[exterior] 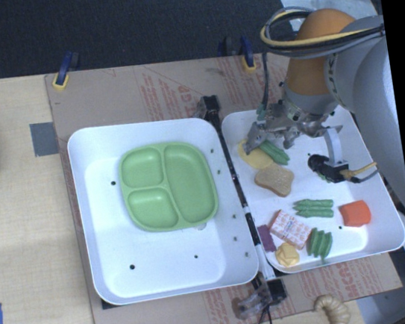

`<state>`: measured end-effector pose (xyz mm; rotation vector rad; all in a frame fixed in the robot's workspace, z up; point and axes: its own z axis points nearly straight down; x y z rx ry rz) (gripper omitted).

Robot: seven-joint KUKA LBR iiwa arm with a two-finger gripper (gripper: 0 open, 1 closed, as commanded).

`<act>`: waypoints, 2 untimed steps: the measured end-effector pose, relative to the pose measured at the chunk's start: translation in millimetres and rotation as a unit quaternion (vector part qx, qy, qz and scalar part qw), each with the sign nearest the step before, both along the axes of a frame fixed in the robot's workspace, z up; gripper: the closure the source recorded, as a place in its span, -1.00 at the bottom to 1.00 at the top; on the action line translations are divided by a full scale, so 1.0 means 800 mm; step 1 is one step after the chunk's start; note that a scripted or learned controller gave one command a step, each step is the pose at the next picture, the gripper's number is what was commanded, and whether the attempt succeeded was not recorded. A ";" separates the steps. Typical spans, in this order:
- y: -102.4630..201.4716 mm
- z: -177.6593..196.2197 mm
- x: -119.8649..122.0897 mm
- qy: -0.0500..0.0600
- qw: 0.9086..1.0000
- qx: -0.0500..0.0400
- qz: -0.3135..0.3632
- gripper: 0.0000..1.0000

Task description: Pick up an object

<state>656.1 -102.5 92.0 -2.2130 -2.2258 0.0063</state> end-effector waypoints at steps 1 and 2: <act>-0.011 0.000 0.000 -0.001 1.000 0.000 -0.001 -1.00; 0.014 0.000 0.000 0.000 1.000 0.000 0.001 -1.00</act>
